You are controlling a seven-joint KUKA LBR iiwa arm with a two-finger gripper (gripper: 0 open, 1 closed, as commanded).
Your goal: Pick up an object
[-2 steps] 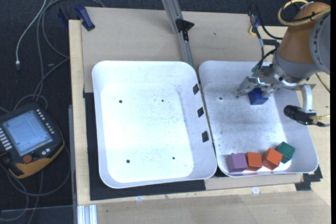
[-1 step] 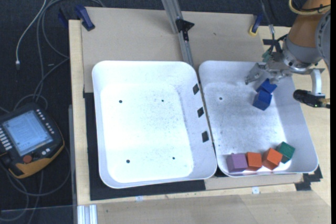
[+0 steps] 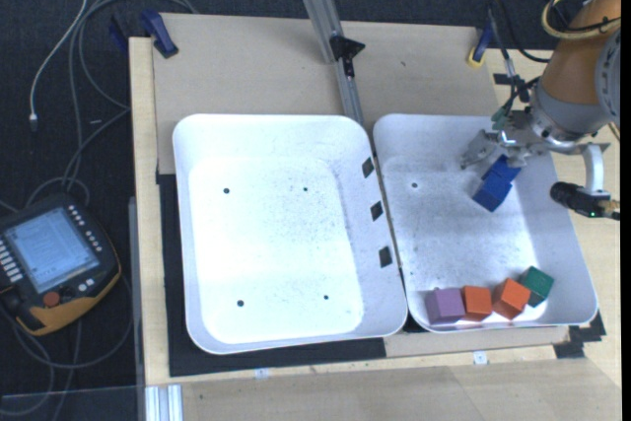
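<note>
- Four blocks sat in a row along the near edge of the right bin [image 3: 562,242]: purple block [image 3: 446,305], orange block [image 3: 477,302], a second orange block [image 3: 513,297], green block [image 3: 537,284].
- Farther back in that bin, a blue block [image 3: 496,183] hung tilted, clamped between the fingers [image 3: 490,149] of the gripper [image 3: 503,153].
- Left bin [image 3: 197,153] lay beside it on the tabletop [image 3: 246,64].

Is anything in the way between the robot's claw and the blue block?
No. The blue block hangs tilted right below the gripper, its top end between the jaws. The purple, orange and green blocks sit far off along the right bin's bottom edge.
</note>
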